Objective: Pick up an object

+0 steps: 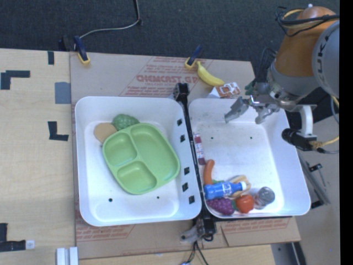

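Note:
My gripper hangs over the far end of the right bin, open, with nothing between its spread fingers. The bin's loose objects are heaped at its near end, well apart from the gripper: a blue bottle, purple grapes, a red tomato, a silver can, an orange carrot and a yellowish piece.
The left bin holds a green divided tray, a green leafy lump and a tan round piece. A banana and a small packet lie on the cardboard behind the bins.

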`<state>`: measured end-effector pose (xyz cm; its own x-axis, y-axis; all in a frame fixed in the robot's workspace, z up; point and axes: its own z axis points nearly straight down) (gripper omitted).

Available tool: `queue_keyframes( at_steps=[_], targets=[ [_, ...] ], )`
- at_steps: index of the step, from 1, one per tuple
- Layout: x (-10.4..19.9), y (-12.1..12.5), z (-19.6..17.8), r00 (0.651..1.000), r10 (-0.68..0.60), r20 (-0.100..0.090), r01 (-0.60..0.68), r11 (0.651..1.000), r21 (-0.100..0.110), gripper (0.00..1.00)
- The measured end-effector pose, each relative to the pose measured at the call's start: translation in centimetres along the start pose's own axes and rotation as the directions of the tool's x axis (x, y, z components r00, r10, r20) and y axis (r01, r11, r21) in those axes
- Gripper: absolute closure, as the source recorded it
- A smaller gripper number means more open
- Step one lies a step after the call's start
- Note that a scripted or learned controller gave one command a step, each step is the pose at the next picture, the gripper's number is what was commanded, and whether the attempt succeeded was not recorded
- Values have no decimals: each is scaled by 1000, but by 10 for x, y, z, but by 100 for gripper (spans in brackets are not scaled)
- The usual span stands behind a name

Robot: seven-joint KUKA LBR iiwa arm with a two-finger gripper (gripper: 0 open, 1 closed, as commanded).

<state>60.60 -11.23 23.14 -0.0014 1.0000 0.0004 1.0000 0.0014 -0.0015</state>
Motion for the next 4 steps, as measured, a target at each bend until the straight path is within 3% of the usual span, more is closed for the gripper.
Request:
queue_keyframes(
  at_steps=[1, 2, 3, 4],
  targets=[
    [-39, 57, 55, 1000, 1, 2, -1, 1000, 1, 0],
    [-38, 58, 45, 1000, 0, 3, 0, 1000, 0, 100],
    [7, 63, 40, 1000, 0, 0, 0, 1000, -1, 100],
    [116, 31, 47, 1000, -2, -1, 2, 1000, -1, 100]
  ],
)
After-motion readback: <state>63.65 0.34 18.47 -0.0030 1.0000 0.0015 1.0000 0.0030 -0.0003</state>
